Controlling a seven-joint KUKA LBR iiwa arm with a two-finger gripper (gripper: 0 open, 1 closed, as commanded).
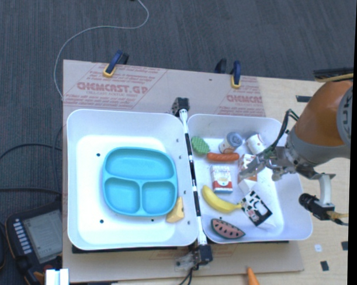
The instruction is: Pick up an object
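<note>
Presently, right bin (292, 228): gripper (251, 166) poised low, finger state indiscernible, just right of the red box (222, 178); banana (219, 200) below the box, sausage (223, 157) above it.

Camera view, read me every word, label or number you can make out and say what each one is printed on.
"CHEMCAST GP": red print on the brown board behind the left bin.
The same red print behind the right bin: partly covered, reads about "CHEMCAST".
Red-and-white carton in the right bin: label too small to read.
Black-and-white box: pattern, no legible text.
</note>
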